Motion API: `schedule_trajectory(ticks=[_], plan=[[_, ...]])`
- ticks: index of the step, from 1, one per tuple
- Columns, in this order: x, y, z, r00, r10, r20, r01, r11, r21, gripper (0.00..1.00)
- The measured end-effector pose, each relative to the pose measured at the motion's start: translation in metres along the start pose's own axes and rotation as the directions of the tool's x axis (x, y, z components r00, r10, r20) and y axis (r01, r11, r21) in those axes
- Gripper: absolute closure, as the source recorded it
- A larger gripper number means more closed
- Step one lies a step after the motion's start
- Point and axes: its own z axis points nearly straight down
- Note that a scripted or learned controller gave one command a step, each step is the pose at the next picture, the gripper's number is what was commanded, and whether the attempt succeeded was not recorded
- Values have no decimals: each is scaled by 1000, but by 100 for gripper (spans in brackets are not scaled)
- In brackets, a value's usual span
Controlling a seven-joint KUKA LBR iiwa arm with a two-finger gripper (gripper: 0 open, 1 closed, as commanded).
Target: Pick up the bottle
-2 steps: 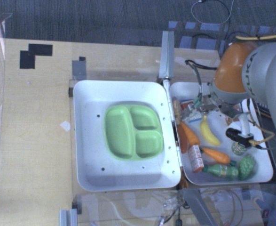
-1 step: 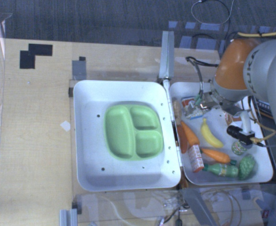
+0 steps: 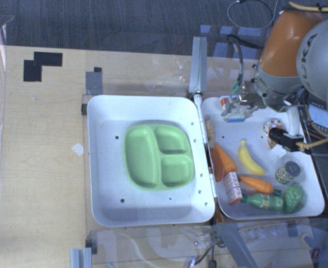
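Right white bin [image 3: 318, 205], contents as I log them: one green plastic bottle [image 3: 262, 201] lying on its side at the near edge, touching a small red-labelled bottle [image 3: 233, 186], two orange carrots [image 3: 224, 159], a yellow banana [image 3: 250, 158], a tin can [image 3: 286, 172], a green broccoli [image 3: 293, 197]. Gripper [image 3: 237, 108] sits over the far-left corner, well apart from the bottle; I cannot tell its state. Step, I judge: approach not yet begun. Next: travel toward the near edge, align across the bottle's body, descend.

A green divided tray [image 3: 158, 156] sits in the left bin [image 3: 102, 149]; banana [image 3: 250, 158] and carrots [image 3: 224, 159] in the right.
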Motion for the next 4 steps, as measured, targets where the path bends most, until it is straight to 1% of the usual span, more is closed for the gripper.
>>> schedule_trajectory(ticks=[1,2,3,4], plan=[[-43,36,65,982,191,1,-191,982,6,100],[-43,38,63,982,190,1,-190,982,2,0],[-82,34,77,1000,-25,1,25,1000,0,0],[-39,-12,115,984,-179,0,179,984,-1,0]])
